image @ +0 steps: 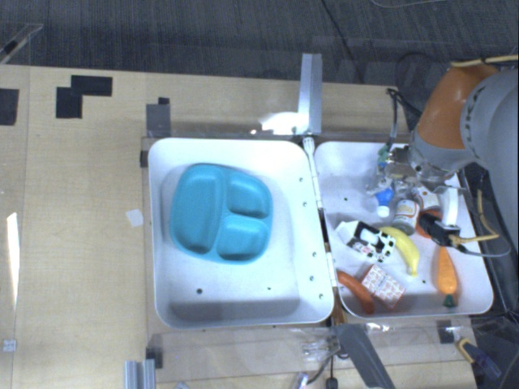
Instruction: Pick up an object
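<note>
Checkered packet (382,284) lies frontmost; gripper (396,186) seemingly hides a small bottle.

The left bin (174,298) offers open white floor along its near edge and its left wall; a blue divided plate (219,211) fills its middle; the right bin (340,164) is crowded, a banana (407,250), carrot (445,272) and checkered packet (382,284) lying near together; its far-left corner stays bare.

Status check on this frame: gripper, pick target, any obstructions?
Gripper low in the right bin, fingers unreadable. Nothing seen held. Banana, carrot, checkered packet lie loose nearby, crowded. Blue tray alone in left bin.
</note>
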Robot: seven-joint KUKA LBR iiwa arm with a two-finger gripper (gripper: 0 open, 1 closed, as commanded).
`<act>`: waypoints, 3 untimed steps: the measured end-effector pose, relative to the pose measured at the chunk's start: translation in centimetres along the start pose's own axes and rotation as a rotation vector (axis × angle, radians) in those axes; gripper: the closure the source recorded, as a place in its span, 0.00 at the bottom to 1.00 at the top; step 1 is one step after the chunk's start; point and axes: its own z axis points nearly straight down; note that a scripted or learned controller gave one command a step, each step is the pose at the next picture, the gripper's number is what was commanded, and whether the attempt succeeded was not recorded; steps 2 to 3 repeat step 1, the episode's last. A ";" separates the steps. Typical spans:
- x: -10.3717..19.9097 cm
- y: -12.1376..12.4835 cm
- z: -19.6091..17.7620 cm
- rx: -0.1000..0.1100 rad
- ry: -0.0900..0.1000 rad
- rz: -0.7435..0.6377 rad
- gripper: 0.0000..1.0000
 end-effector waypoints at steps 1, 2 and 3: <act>5.1 -0.4 -12.3 0.008 0.001 -0.143 1.00; 5.1 -0.4 -12.3 0.008 0.001 -0.143 1.00; 5.1 -0.4 -12.3 0.008 0.001 -0.143 1.00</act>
